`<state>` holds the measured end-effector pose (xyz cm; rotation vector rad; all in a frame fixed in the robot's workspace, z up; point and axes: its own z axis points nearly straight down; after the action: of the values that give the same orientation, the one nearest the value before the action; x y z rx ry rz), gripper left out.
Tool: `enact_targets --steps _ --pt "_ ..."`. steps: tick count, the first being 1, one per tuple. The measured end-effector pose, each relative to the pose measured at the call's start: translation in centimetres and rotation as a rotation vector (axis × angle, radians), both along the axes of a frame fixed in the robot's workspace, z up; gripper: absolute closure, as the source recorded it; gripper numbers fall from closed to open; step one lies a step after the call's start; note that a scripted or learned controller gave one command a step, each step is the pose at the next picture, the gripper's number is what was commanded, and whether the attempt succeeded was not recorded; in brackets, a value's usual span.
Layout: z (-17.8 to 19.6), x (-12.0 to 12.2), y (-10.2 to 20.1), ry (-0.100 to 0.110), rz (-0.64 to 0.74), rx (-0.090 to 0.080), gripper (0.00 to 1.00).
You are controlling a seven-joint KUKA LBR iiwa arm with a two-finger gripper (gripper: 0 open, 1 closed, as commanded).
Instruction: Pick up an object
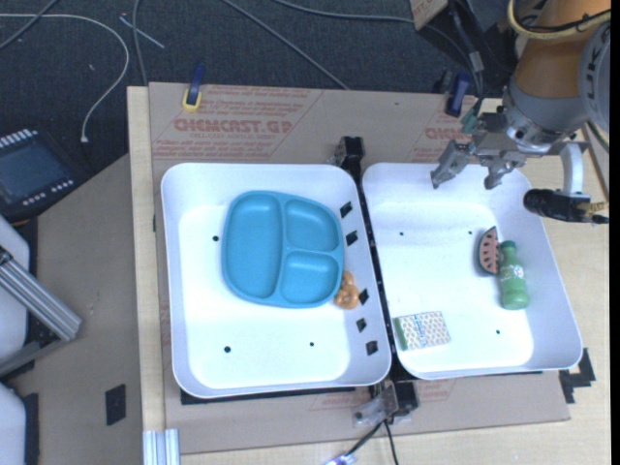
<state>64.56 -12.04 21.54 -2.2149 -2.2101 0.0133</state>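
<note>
Your two-finger gripper (472, 170) hangs over right white bin's (426, 250) far edge, fingers spread, nothing held. Green plastic bottle (511, 277) touches watermelon-slice toy (485, 250) nr right wall.

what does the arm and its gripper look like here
The arm is a thick, rounded grey body with a broad orange band above the wrist and a pale cable looped over it. Its gripper is small, grey metal, with two thin splayed fingers.

We look down from one camera set high above the bench (262, 100), tilted a bit. It is far enough back to see the left bin (194, 356) and right bin (557, 342) whole, side by side.
</note>
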Motion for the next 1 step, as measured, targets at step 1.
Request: enact_targets --steps 1 --pt "0.84 0.28 0.02 -0.014 0.003 -0.002 0.00"
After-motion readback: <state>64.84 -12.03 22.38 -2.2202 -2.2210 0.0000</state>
